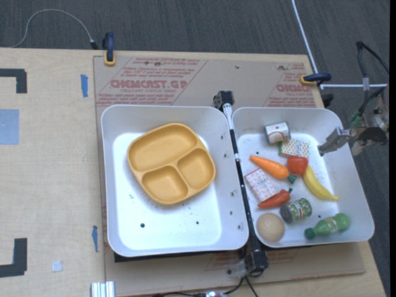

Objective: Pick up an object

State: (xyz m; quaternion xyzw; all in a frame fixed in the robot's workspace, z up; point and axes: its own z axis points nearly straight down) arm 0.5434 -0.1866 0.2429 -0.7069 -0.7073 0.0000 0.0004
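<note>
Bins sit side by side on the bench, the left bin (117,228) and the right bin (359,184), touching along their inner edges. A yellow plate (171,163) with three compartments lies in the left bin, toward its far half, and nothing lies on the plate.

All the small things are in the right bin. A small box (276,132) lies near the far wall, and just in front of it is a patterned packet (294,148). A carrot (271,166) lies at a slant near the middle, touching a red tomato (297,164) on its right. A banana (318,185) lies beside the tomato, toward the right wall. Below the carrot is a flat checked packet (260,182), and a red pepper (274,198) lies against its near edge. A green can (296,210) lies on its side next to the pepper. A pale round ball (270,226) rests at the near left corner, and a green bottle (327,225) lies along the near wall.

The gripper (329,143) is over the right edge of the right bin, at its far right part, well apart from the banana. Nothing is between its fingers. They look dark and small, and I cannot tell if they are apart or together.
</note>
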